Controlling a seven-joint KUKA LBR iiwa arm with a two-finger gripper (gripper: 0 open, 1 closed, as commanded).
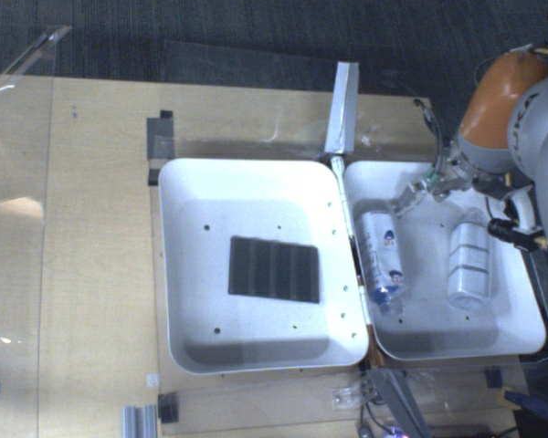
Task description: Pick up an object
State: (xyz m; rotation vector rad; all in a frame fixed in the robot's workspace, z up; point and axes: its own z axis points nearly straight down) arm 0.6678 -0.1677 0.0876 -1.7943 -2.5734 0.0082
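Note:
A dark ridged rectangular pad (274, 269) lies flat in the middle of the left bin (192, 208). In the right bin (521, 331), a clear plastic bottle with a blue cap (382, 254) lies along the left wall, cap toward the front. A second clear, ribbed bottle (468, 263) lies to its right. My gripper (415, 194) hangs over the back of the right bin, just behind and to the right of the blue-capped bottle's far end. Nothing shows between its tips.
A grey metal post (342, 108) stands behind the seam between the bins. The arm's orange band (498, 103) and grey wrist overhang the right bin's back right corner. Cables and clamps (393, 409) sit below the front edge.

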